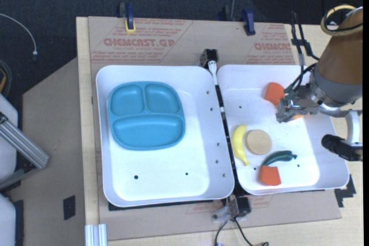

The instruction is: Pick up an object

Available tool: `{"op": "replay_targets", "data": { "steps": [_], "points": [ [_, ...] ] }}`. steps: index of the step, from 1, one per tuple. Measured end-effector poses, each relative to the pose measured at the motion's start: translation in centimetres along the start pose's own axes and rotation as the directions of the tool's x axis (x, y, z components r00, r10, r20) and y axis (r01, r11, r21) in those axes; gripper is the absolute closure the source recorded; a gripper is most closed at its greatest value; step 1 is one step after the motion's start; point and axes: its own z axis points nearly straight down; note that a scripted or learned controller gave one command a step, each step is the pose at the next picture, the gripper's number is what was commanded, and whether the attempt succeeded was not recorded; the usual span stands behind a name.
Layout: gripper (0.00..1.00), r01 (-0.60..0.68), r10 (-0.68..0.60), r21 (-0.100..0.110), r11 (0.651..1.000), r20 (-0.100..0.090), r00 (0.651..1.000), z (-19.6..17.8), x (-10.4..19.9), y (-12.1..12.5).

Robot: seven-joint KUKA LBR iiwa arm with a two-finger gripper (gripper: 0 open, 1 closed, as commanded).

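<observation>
**Gripper Hovers Low Over Orange Piece in Right Bin**

The arm's gripper [286,111] sits low in the right bin [323,173], at an orange object [274,92] with a rounded, blocky shape near the bin's far side; whether the fingers are spread or closed cannot be told. Nearer the front edge lie a yellow banana [238,144], a tan round disc [258,142], a dark green pepper [279,157] and a red-orange chunk [269,176], clustered close together. The left bin [167,181] holds a blue divided plate [147,114], with bare white floor before it.
</observation>
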Motion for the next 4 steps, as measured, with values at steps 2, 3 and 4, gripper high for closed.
{"op": "replay_targets", "data": {
  "steps": [2, 3, 4],
  "points": [
    [1.0, 0.006, -0.006, 0.008, 1.0, -0.004, 1.0, -4.4, 5.9, 1.0],
    [1.0, 0.005, -0.005, 0.006, 1.0, -0.003, 1.0, -4.0, 10.5, 1.6],
    [1.0, 0.005, -0.005, 0.005, 1.0, -0.002, 1.0, -2.7, 15.5, 2.9]
  ]
}}
